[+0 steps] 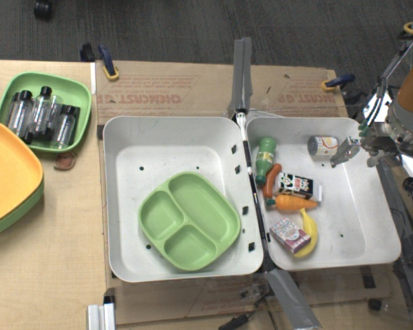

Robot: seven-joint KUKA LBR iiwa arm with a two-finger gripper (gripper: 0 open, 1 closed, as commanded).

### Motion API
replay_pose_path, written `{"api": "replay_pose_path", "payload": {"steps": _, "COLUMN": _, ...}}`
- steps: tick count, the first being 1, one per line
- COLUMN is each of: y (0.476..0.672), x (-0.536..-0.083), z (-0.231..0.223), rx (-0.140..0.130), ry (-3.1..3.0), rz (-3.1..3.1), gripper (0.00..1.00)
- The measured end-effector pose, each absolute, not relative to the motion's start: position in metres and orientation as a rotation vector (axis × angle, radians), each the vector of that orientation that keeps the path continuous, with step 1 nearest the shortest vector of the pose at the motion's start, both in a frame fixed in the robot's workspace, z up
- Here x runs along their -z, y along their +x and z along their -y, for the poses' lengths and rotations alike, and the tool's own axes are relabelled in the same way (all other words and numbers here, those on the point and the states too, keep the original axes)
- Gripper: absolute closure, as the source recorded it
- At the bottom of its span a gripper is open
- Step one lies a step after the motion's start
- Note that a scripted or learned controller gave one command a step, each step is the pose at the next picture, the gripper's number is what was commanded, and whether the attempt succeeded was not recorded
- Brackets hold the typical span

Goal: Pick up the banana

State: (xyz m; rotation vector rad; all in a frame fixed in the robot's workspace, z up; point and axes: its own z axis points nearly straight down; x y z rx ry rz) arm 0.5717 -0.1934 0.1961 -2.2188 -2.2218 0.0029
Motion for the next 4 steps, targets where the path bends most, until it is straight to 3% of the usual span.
{"api": "replay_pose_path", "payload": {"steps": 1, "y": 0.572, "x": -0.204, "z": 0.194, "rx": -0.004, "ry": -2.216, "rz": 2.223, "gripper": 1.0}}
{"api": "replay_pose_path", "payload": {"steps": 2, "y": 0.524, "x": -0.312, "z": 0.186, "rx": -0.004, "ry": -2.364, "rz": 2.07, "gripper": 1.0}}
{"api": "replay_pose_path", "payload": {"steps": 3, "y": 0.563, "x": -0.274, "z": 0.148, "rx": -0.003, "ry": -1.947, "rz": 2.463, "gripper": 1.0}}
{"api": "replay_pose_path", "payload": {"steps": 4, "y": 0.538, "x": -0.224, "z": 0.166, "rx": -0.006, "ry": -2.49, "rz": 1.912, "gripper": 1.0}}
